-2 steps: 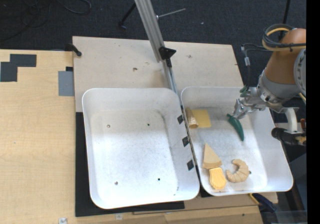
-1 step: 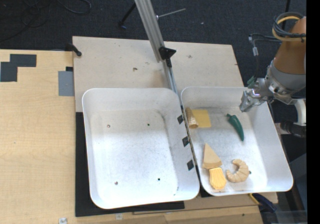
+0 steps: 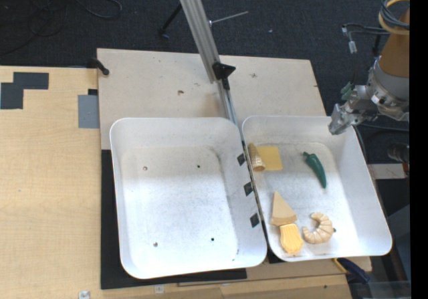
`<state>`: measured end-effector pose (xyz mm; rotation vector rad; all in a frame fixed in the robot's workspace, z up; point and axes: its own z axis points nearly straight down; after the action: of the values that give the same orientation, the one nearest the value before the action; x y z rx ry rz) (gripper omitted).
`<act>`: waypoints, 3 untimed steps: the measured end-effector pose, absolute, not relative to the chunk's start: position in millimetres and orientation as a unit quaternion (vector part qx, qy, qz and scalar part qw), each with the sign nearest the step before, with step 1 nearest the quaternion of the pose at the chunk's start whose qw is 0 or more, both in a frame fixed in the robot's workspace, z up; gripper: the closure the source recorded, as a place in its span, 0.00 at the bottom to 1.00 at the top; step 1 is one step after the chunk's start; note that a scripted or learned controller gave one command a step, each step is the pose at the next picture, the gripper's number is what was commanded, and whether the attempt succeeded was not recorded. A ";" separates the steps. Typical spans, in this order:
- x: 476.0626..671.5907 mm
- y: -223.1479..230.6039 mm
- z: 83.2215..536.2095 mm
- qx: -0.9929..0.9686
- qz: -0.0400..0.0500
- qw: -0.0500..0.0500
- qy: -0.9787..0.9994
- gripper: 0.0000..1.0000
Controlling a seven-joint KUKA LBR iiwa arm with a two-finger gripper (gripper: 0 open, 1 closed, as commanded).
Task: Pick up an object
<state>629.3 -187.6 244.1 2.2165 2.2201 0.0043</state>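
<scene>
Camera view: pepper [image 3: 315, 168] below claw [image 3: 338, 119]

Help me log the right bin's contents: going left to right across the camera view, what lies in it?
Yellow block → wedge → yellow piece → green pepper → croissant-shaped piece.

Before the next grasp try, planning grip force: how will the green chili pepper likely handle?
The green chili pepper looks thin and tapered, so it is probably light. Its curved, glossy body may slip or pivot between fingers. Lying flat in the right bin, it seems unlikely to roll far.
</scene>
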 end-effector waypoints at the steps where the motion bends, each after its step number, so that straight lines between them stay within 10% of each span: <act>1: 630.0 -188.9 293.0 0.706 0.001 0.002 0.708 1.00; 3: 613.1 -91.5 287.7 0.706 0.000 -0.002 0.709 1.00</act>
<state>613.1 -91.5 287.7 2.2199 2.2294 -0.0009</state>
